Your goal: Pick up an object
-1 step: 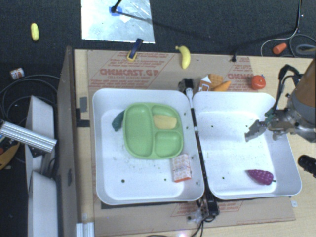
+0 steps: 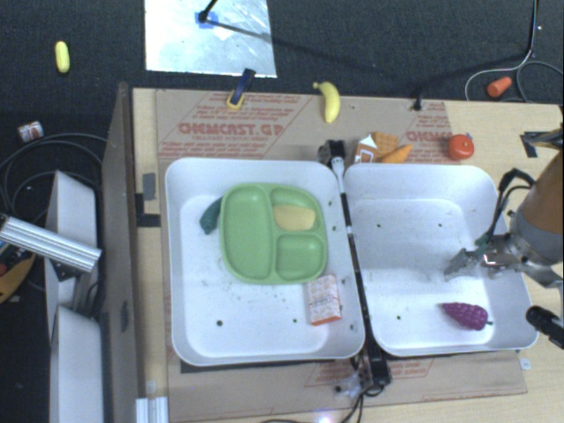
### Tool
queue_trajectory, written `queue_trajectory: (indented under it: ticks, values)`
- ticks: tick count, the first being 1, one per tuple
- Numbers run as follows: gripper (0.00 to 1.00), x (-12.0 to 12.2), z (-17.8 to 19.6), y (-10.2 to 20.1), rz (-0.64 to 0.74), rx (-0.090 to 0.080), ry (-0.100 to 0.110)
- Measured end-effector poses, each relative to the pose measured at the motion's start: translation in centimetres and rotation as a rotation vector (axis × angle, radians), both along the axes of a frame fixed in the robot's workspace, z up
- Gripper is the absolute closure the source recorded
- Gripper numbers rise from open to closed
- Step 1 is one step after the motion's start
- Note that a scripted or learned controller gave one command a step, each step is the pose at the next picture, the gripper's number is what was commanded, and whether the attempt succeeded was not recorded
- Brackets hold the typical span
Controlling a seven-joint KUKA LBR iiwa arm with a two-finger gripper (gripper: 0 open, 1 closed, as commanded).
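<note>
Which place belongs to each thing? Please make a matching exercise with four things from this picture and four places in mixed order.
Things:
1. purple grapes
2. green plate
3. banana
4. small packet

Places:
A. on the cardboard behind the bins
B. in the left bin, near its front edge
C. in the right bin, near its front edge
D. in the middle of the left bin

Pairs: 1-C, 2-D, 3-A, 4-B
</note>
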State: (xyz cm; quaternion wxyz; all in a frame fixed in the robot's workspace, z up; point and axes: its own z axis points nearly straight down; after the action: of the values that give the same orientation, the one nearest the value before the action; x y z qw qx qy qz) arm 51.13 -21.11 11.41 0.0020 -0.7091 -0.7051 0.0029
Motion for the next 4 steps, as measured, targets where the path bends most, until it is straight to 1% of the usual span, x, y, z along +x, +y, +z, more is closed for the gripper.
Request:
queue_trajectory:
  ticks: [1, 2, 3, 4]
  values:
    - [0.0, 0.3, 0.7, 0.5, 0.007, 0.001, -0.008]
    - [0.0, -2.5, 8.2, 0.4, 0.005, -0.001, -0.013]
    - [0.0, -2.4, -3.4, 1.3, 0.006, 0.002, -0.008]
    - [0.0, 1.5, 10.5, 0.4, 0.012, -0.006, -0.025]
